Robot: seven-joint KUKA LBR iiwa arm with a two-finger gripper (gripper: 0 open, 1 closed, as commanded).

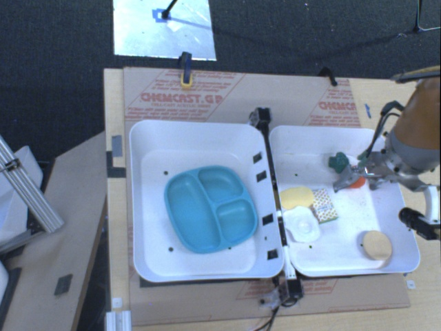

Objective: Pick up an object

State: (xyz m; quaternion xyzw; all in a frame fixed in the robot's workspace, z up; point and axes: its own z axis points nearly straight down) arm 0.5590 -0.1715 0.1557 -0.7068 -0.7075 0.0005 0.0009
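Observation:
The right bin holds several small objects. A dark green piece lies near its back, and a small orange piece lies just right of it. Further forward are a yellow piece, a white cup-like piece, a speckled block and a tan round disc. My gripper reaches in from the right, low over the bin. Its tip sits right at the orange piece and just below the green one. The gripper partly hides the orange piece, so I cannot see whether it is held.
The left bin holds a blue divided plate. A black clip strip runs along the wall between the two bins. The arm's grey and orange wrist hangs over the right bin's right rim.

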